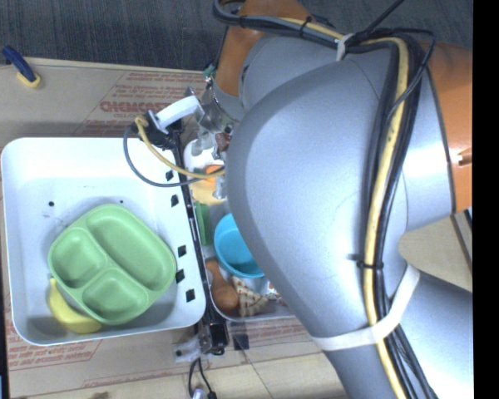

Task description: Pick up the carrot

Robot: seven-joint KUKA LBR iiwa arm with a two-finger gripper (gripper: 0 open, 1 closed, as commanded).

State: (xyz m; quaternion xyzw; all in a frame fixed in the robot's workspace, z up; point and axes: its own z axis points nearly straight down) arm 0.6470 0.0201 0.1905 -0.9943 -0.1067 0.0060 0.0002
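Brown cardboard printed with red lettering covers the bench under both bins, and a blue clamp with a yellow tip sits at its far left corner. On the cardboard lies the left bin, white and shallow. A green divided plate with three compartments rests in that bin's near half, tilted over a yellow object that peeks out beneath its near left edge. Yellow and black cables loop over the left bin's far right corner, running to a white bracket.

Along the rim between the bins a strip of the right bin shows. In it lie a blue bowl, a brown rounded item near the near edge, and a pale yellow item toward the far side. A small orange patch, possibly the carrot, shows just beyond that, though it is too hidden to be sure.

Over the right bin looms the grey arm, its orange band at the far edge. The gripper sits among the cables above the far end of the rim between the bins; I cannot tell how it stands.
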